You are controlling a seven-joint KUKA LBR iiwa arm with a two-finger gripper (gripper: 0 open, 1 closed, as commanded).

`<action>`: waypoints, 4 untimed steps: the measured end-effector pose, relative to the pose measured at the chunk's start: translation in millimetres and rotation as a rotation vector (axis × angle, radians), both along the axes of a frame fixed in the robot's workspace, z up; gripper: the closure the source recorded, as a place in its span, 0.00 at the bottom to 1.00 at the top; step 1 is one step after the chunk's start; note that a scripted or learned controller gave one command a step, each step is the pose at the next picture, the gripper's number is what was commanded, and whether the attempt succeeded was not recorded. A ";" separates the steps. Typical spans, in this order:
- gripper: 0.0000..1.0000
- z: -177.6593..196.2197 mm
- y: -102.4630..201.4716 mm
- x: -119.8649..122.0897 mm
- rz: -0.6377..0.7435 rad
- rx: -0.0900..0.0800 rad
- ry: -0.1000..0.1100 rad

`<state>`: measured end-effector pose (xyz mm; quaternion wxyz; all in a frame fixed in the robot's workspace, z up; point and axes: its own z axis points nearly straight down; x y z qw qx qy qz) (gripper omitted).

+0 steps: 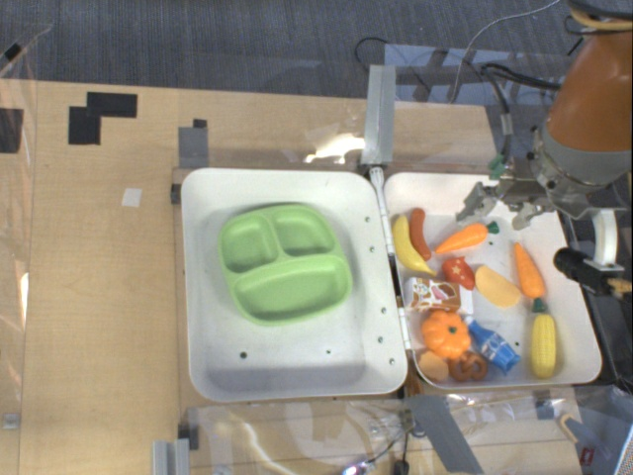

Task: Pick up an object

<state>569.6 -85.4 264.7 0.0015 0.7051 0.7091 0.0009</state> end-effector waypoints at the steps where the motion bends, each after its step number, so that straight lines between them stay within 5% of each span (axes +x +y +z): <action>1: 0.00 0.0 0.0 0.0 0.000 0.000 0.000; 2: 0.00 -42.8 -44.3 -13.0 0.362 -0.001 -0.001; 3: 0.00 -127.8 -31.5 34.2 0.114 0.000 0.000; 4: 0.00 -175.1 -38.2 42.0 0.085 0.000 -0.008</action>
